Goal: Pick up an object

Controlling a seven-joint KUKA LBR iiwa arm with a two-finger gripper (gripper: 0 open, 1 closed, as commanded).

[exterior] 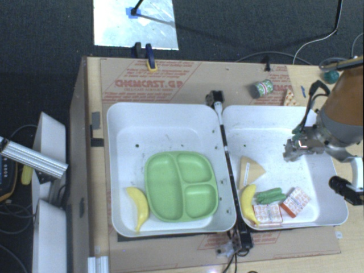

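My gripper (293, 150) hangs over the right bin (267, 124), near its middle right, above bare white floor. Nothing shows between its fingers. In front of it, at the bin's near side, lie a pale cheese wedge (251, 169), a yellow banana (248, 202), a green pea pod (268, 195), a red-and-white box (296, 202) and a second small white-and-red packet (267, 213). The left bin (165, 121) holds a green divided plate (182, 185) and another banana (138, 207) at its near left.
A small green-labelled can (263, 88) stands on the cardboard bench behind the right bin. A black clip (215, 98) sits at the top of the divider between the bins. Cables run along the back right.
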